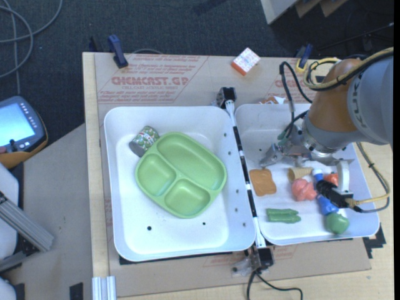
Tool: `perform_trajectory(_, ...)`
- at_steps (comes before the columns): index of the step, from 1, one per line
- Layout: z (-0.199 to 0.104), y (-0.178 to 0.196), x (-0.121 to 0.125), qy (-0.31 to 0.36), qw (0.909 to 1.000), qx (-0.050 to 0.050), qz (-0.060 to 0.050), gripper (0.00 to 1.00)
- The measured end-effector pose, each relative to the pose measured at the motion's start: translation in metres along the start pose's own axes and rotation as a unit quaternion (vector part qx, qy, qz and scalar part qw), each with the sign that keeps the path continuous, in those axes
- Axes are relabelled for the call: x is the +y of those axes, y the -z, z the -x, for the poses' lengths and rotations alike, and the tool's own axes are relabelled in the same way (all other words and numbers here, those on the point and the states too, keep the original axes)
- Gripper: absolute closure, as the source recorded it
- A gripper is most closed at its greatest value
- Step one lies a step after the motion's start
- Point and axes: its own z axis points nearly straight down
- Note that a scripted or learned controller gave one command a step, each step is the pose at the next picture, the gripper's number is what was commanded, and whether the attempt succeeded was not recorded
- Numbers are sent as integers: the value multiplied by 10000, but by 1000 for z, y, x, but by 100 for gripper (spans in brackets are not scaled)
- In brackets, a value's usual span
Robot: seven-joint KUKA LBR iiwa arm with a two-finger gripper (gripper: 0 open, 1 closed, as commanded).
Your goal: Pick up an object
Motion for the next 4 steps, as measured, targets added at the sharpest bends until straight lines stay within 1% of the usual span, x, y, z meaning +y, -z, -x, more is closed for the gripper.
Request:
perform_trajectory(1, 29, 77, 42, 7, 10000, -34, 84, 0)
perform_trajectory(2, 98, 15, 45, 31, 10000, -4, 76, 0)
perform_trajectory(3, 106, -2, 68, 59, 9999, 67, -132, 0)
perform_trajectory(4, 108, 9, 69, 32, 10000, 19, -59, 100)
